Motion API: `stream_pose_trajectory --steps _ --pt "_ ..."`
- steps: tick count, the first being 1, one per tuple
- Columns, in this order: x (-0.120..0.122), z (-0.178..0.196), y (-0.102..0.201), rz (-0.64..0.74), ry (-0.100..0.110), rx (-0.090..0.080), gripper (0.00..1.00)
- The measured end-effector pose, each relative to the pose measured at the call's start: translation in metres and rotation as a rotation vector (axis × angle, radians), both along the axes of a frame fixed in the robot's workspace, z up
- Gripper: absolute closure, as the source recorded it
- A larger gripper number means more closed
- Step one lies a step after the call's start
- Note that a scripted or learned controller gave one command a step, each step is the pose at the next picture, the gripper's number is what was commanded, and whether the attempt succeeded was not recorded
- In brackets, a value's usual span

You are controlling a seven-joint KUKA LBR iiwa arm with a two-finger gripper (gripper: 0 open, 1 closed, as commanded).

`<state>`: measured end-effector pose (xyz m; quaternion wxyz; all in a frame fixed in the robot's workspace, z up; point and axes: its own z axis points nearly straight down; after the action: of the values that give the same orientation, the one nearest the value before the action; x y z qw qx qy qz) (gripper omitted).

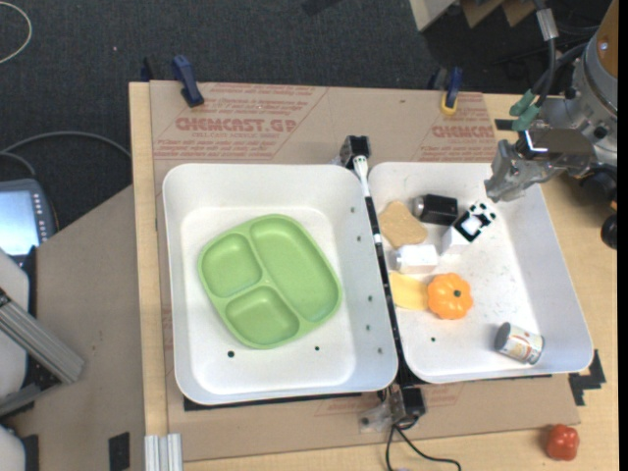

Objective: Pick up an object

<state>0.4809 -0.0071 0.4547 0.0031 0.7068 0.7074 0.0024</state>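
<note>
- While the gripper (507, 177) hangs over the far right corner of the right bin (549, 253), I cannot tell whether anything is between its fingers, nor whether they are apart or together; it is too blurred from where I stand.
- Nearest to it, a black-and-white checkered cube (474, 221) lies in the bin's far part, with a black cylinder (436, 207) just beside it on the left.
- A tan, cookie-like disc (401, 224) sits against the bin's left wall, and a small white block (416, 257) lies just in front of it.
- An orange pumpkin (449, 295) rests near the bin's middle, touching a yellow wedge (407, 290) on its left.
- A small tin can (517, 342) lies on its side near the front right corner, well apart from the rest.
- Over in the left bin (186, 263), a green divided plate (270, 280) lies flat.
- A red object (561, 442) sits on the bench, outside the bins, at the front right.
</note>
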Motion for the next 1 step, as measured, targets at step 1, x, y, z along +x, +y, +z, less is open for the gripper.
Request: stream_pose_trajectory --steps 1 --pt "-0.0027 -0.1093 0.0347 0.002 0.02 0.001 1.0"
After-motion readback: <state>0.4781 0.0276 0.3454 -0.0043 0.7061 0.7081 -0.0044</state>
